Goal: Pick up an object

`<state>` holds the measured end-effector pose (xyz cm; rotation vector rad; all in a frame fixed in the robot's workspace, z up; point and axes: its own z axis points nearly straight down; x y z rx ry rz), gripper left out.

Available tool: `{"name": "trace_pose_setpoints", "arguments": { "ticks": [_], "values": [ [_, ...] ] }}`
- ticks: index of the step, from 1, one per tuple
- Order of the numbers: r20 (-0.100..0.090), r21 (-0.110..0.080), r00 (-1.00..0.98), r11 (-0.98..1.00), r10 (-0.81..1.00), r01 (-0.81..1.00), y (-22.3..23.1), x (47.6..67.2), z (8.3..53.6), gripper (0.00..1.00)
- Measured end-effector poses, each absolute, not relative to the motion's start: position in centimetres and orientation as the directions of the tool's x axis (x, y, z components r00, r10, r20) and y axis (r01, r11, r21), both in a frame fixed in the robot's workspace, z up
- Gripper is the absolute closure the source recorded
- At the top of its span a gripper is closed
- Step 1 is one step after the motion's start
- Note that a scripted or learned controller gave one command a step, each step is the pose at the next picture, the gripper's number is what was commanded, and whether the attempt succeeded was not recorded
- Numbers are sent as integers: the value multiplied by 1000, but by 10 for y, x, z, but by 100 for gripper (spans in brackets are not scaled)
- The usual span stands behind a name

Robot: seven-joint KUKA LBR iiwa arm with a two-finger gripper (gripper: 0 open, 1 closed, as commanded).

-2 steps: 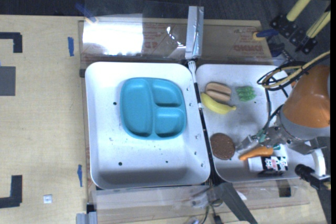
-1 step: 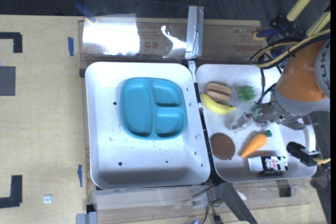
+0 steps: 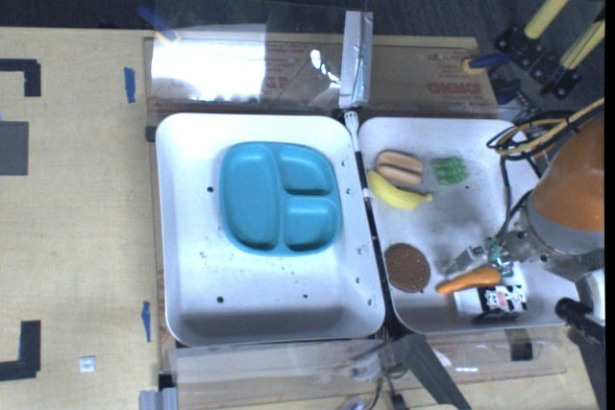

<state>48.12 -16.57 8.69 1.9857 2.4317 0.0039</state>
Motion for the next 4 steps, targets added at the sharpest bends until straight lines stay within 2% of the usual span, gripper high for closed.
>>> {"name": "trace_pose_setpoints", "arguments": {
  "ticks": [1, 2, 3, 4],
  "values": [
    [3, -3, -178, 178, 984, 984, -128, 502, 110, 0],
    [0, 0, -82, 82, 997, 997, -149, 556, 191, 0],
    [2, -9, -126, 126, 992, 992, -130, 633, 124, 0],
    [1, 1, -45, 45, 999, 999, -139, 669, 89, 0]
  ]
}}
